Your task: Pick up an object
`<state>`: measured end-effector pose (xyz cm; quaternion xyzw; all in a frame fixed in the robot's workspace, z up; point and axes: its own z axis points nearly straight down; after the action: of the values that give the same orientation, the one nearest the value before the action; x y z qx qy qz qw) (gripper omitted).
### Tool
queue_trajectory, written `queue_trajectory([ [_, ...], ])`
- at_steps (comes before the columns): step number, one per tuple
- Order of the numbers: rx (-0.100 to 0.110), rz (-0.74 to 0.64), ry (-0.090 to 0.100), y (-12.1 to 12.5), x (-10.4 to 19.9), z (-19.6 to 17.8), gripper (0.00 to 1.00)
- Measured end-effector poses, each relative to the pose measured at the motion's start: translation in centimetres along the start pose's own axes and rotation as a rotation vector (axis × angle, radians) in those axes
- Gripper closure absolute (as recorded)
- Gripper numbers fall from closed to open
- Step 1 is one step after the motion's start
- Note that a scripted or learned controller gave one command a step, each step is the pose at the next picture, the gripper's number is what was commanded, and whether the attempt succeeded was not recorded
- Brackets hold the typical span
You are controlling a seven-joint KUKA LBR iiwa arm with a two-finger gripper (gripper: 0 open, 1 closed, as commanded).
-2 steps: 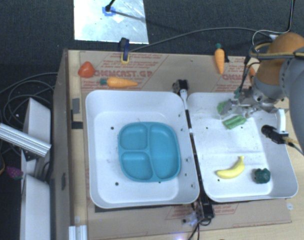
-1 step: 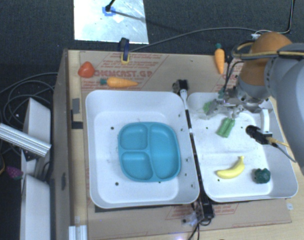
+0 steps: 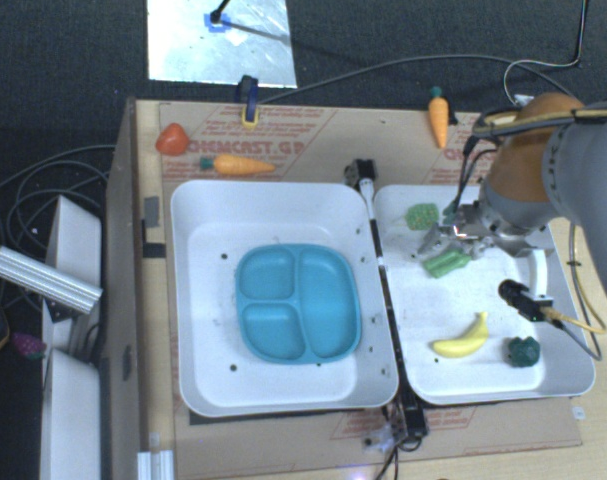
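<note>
Arm (image 3: 583,168) cut by right edge; hand (image 3: 451,240) blurred

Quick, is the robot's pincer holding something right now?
Pincer: right above the green toy in the right bin; I cannot tell whether it grips it.

Grey rounded arm (image 3: 583,163), orange band, black cables, small metallic end effector (image 3: 453,236)

A robotics lab: a grey industrial arm (image 3: 573,168) reaches over a cardboard-topped desk (image 3: 283,143) bearing two white bins (image 3: 198,208), with plastic toy food such as a banana (image 3: 461,336) and carrots (image 3: 241,165), loose cables (image 3: 43,183) trailing across dark carpet (image 3: 53,48), and a metal plate (image 3: 221,28) behind.
</note>
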<state>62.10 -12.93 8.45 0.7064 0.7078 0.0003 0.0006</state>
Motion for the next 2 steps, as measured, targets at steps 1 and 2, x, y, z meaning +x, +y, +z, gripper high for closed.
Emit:
queue_trajectory([
  [1, -0.002, 0.000, 0.001, -7.5, 2.9, -11.3, 0.00],
  [2, 0.001, 0.001, 0.000, -12.6, 0.4, -7.8, 0.00],
])
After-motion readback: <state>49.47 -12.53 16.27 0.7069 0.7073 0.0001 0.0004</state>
